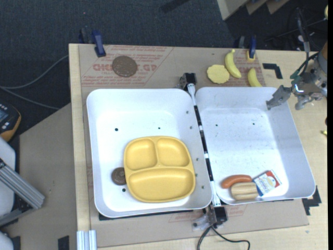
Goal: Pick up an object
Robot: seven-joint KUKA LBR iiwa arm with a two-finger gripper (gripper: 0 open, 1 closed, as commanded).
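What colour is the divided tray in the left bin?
Yellow: the divided tray shows plainly in the camera view.

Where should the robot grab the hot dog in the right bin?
Probably across the middle of the hot dog, coming straight down from above. It lies flat and long, left to right, so its narrow width suits the jaws. A small carton sits against its right end, so avoid that end.

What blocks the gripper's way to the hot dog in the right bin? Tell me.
Nothing visible does. The gripper hovers at the right bin's far right corner; the hot dog lies at the near edge beside a small carton, with bare bin floor between them.
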